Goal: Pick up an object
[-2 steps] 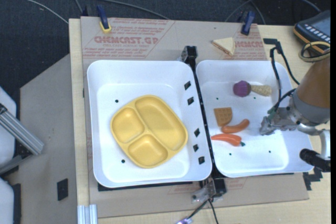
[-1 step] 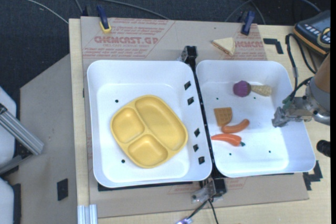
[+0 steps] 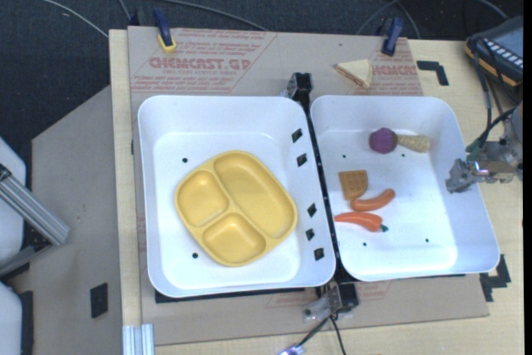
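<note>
The right bin holds a purple ball on a tan cone, a square tan cracker, an orange sausage and a carrot-like orange piece with a green tip. My gripper sits low at the right bin's right rim, apart from all of these, roughly level with the cracker and sausage. Nothing shows between its fingers.
A yellow three-part plate lies in the left bin. A sandwich wedge rests on the cardboard behind the right bin. Blue clamps stand at the board's back edge. Black clips line the divider between the bins.
</note>
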Tool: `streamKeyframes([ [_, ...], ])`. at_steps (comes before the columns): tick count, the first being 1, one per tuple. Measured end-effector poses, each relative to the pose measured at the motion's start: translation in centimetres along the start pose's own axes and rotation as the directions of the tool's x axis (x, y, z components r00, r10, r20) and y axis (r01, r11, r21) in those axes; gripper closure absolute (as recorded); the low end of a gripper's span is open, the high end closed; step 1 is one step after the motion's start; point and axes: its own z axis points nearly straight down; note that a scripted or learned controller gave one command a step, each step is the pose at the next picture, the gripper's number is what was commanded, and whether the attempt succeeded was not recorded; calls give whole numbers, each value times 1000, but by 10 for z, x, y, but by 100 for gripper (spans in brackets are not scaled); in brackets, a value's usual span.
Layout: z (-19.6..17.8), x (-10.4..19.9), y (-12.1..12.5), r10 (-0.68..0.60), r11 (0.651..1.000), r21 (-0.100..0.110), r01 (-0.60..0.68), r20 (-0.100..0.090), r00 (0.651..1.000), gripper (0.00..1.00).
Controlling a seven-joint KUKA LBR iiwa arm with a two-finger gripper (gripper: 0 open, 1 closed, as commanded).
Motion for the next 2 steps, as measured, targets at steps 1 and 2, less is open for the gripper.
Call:
streamKeyframes([
  [1,-28,0,1,-1,1000,1,1,-1,1000,100],
  [2,-28,64,8,-7,1000,7,7,-6,1000,100],
])
